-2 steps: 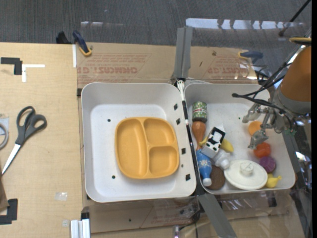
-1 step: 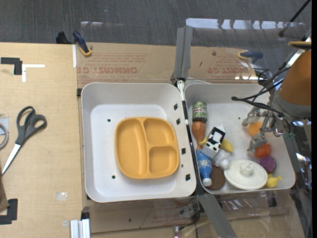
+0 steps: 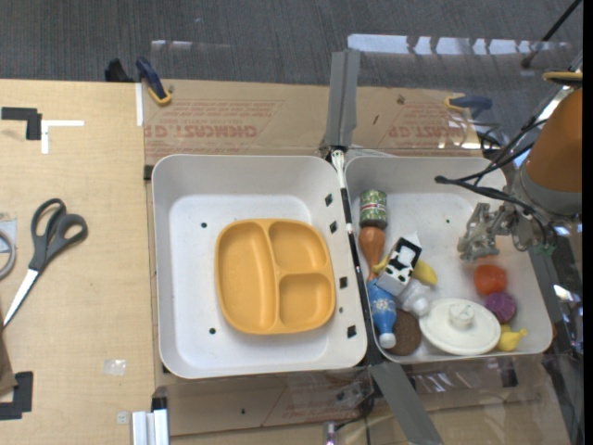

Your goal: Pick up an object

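White plastic forms the two shallow bins on the bench: the left bin (image 3: 176, 248) holds a yellow divided plate (image 3: 275, 274), and the right bin (image 3: 435, 176) holds all the loose objects. The end effector (image 3: 478, 237) hangs in the right part of the frame over the right bin, just above and left of a red-orange ball (image 3: 490, 278); whether its fingers are apart or together I cannot tell, and nothing is seen between them. Candidates for the pick lie in the lower half of that bin: the ball, a purple piece (image 3: 501, 306) just below it, a white lidded dish (image 3: 460, 326), a small yellow piece (image 3: 510, 339) at its right, and along the bin's left wall a green-capped bottle (image 3: 373, 208), a carrot (image 3: 371, 245), a black-and-white block (image 3: 401, 260) and a blue bottle (image 3: 381, 306). The ball looks like the nearest target; a good grasp would likely mean centring over it before descending, since round things slip aside, and keeping off the purple piece touching its lower edge. Pale wood bench (image 3: 74, 341) fills the left of the frame, with scissors (image 3: 44, 239) lying there; brown cardboard (image 3: 232, 123) sits behind the bins, and dark grey carpet (image 3: 232, 17) runs across the top.
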Motion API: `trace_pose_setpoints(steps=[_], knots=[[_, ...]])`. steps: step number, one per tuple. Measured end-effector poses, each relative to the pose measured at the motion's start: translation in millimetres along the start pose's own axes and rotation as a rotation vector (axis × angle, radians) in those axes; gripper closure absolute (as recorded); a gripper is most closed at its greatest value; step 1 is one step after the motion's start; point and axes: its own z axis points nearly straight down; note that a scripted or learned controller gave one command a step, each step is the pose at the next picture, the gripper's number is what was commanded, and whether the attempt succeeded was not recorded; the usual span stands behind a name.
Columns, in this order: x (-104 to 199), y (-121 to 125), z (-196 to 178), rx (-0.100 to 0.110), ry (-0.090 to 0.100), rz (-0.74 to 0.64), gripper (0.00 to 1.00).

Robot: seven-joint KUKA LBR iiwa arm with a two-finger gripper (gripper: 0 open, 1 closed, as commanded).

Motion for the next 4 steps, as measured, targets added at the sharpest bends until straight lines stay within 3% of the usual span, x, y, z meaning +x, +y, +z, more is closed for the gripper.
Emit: trace_pose_setpoints(steps=[1,2,3,4], knots=[[0.0,0.3,0.1,0.000,0.000,0.000,0.00],[2.2,-1.1,10.5,-0.002,0.005,0.042,0.00],[0.1,-0.3,-0.2,-0.001,0.000,0.038,1.00],[0.1,-0.1,-0.1,-0.001,0.000,0.038,0.00]])
